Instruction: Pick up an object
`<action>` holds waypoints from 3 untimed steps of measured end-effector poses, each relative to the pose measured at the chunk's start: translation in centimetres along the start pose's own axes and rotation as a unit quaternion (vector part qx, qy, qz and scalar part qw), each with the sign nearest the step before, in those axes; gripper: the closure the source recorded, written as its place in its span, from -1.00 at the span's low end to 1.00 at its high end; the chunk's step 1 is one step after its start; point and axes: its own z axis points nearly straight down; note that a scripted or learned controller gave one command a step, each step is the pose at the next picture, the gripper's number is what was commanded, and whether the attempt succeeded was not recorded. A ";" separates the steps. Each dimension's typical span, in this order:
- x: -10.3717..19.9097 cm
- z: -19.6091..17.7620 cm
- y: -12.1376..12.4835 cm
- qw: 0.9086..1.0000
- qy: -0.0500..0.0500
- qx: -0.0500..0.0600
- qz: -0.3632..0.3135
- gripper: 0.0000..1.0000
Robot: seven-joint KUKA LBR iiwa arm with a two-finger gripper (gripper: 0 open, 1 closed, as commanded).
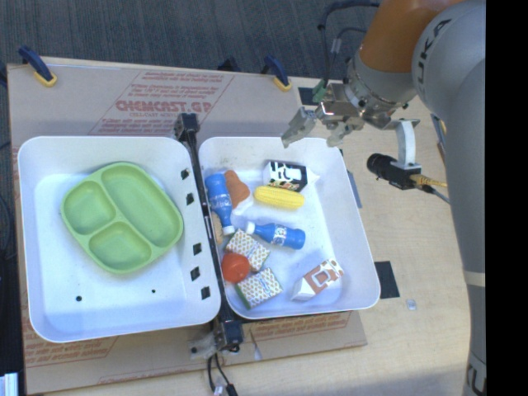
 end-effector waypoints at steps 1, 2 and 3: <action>-1.0 12.7 -4.8 1.000 0.000 0.001 0.000 -1.00; -3.1 18.9 -1.5 1.000 -0.001 0.000 -0.001 -1.00; -3.1 17.8 -1.5 1.000 -0.001 0.000 -0.002 1.00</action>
